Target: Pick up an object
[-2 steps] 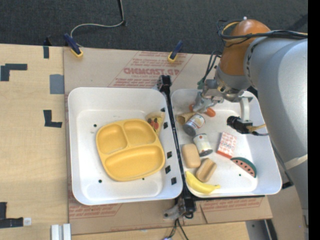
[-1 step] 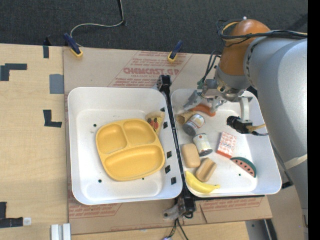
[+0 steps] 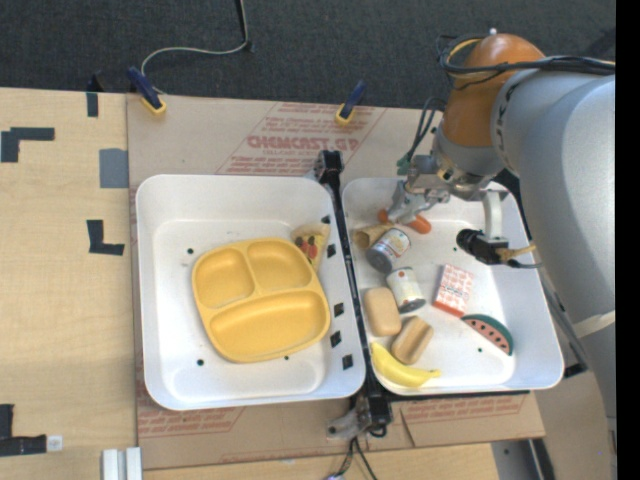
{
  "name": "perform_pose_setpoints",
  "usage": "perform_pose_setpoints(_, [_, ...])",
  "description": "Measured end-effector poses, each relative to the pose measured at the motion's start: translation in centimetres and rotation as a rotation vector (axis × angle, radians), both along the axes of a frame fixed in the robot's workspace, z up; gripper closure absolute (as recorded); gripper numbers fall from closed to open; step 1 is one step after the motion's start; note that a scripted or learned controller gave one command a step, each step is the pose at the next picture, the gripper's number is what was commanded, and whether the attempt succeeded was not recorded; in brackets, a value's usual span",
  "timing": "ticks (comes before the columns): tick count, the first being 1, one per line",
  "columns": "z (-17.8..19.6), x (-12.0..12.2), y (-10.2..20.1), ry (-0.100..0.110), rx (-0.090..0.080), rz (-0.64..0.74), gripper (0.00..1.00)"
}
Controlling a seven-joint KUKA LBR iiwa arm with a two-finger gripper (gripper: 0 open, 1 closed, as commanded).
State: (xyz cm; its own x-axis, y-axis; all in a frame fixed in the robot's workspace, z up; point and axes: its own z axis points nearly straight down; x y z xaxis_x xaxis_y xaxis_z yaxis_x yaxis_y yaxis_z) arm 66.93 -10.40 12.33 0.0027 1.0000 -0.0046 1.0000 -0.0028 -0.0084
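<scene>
My gripper [image 3: 402,208] hangs low over the far left part of the right bin [image 3: 530,313], with the grey arm reaching in from the right. A small orange piece [image 3: 422,225] lies right beside it. Just in front of the gripper a tin can [image 3: 386,251] lies on its side. Nearer the front are a white cylinder [image 3: 405,288], a tan bread roll [image 3: 380,311], a second roll [image 3: 412,340] and a banana [image 3: 402,372]. A red and white packet [image 3: 455,290] and a watermelon slice [image 3: 491,333] lie to the right.
The left bin [image 3: 160,298] holds a yellow divided plate [image 3: 262,298] and a small pizza slice toy [image 3: 312,240] by its right wall. A black divider [image 3: 340,268] runs between the bins. Blue and yellow clamps [image 3: 148,90] sit at the cardboard's far edge.
</scene>
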Motion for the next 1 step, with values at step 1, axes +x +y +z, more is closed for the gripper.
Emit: perform_pose_setpoints(1, [-0.01, -0.01, -0.02, 0.000, -0.001, 0.000, 0.00])
